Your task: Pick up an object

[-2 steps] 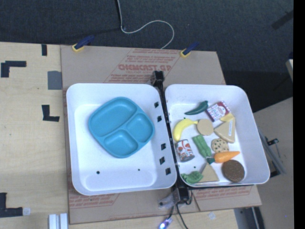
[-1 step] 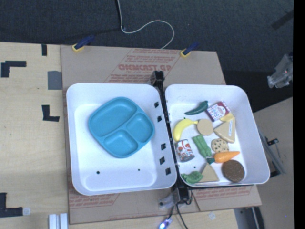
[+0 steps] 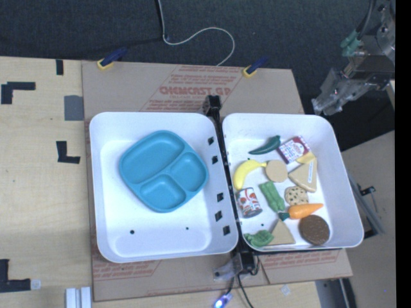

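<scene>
On the bench, two white bins sit side by side: the left bin carries a blue divided plate, and the right bin holds a crowd of small toy foods. Above its far right corner hangs the gripper, well apart from the food, and I cannot tell its state. To pick well, I think it should choose a piece with free space around, like the orange carrot or the yellow banana, and descend straight over its middle.

Crowded right bin: toy food packed wall to wall. Open white floor along near edge and corners of left bin, around blue tray.
</scene>
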Controlling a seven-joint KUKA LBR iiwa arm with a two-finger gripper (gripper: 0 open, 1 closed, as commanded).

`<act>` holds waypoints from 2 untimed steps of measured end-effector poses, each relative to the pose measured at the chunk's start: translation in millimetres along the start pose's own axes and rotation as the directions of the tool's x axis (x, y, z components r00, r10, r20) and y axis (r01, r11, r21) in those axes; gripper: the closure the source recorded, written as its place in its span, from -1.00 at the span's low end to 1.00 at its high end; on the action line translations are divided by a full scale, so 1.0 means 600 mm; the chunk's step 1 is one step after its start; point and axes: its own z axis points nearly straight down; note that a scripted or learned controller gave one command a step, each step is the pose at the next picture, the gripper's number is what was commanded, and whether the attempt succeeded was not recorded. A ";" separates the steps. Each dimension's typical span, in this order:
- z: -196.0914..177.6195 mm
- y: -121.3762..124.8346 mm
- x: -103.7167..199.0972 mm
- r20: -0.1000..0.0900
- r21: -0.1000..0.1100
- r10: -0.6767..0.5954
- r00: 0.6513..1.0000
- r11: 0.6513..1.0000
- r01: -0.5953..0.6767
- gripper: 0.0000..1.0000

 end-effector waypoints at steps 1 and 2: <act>0.001 -0.007 0.151 0.000 0.000 -0.001 1.000 1.000 0.001 1.00; 0.001 -0.006 0.240 0.001 0.000 0.004 1.000 1.000 -0.004 1.00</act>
